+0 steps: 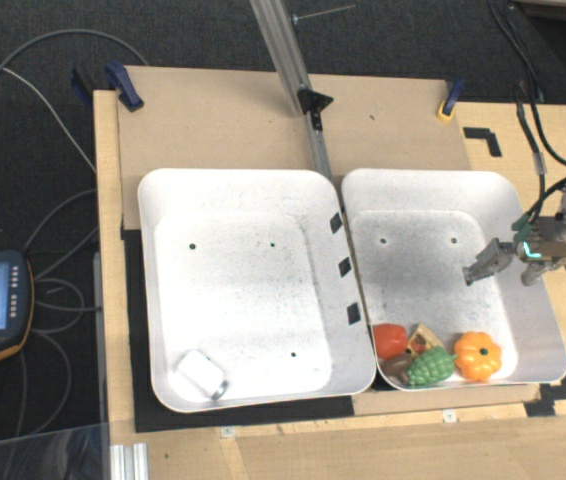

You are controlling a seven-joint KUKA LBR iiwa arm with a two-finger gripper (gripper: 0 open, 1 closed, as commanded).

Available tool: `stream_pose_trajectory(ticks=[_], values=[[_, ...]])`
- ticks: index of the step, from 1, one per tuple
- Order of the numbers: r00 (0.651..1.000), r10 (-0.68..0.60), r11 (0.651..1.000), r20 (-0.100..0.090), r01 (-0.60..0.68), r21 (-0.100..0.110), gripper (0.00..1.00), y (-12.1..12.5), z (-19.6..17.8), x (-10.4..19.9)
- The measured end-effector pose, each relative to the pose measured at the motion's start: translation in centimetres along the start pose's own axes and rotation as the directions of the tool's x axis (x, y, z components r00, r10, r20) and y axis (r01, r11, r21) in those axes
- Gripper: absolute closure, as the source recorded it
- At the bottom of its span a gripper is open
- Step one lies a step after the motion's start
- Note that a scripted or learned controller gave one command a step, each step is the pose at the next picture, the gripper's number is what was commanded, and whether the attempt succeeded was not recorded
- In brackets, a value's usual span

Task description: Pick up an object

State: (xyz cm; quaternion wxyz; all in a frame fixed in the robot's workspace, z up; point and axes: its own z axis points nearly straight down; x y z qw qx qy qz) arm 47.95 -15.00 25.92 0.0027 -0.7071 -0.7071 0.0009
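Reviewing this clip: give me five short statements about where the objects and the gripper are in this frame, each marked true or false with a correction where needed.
1. The orange pumpkin lies in the right bin, near its front edge. True.
2. The green object sits alone in the left bin. False: it is in the right bin, between the pumpkin and the red object.
3. A small white object lies in the left bin's front left corner. True.
4. The gripper is clamped on the pumpkin. False: it is above the right bin's right side, apart from the pumpkin, with nothing between its fingers.
5. The toys are spread across the back of the right bin. False: they cluster along its front edge.
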Motion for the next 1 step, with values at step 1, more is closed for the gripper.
stream_pose_trajectory(ticks=[1], values=[[1.000, 0.000, 1.000, 0.001, 0.000, -0.005, 0.00, 0.08, -0.16, 0.00]])
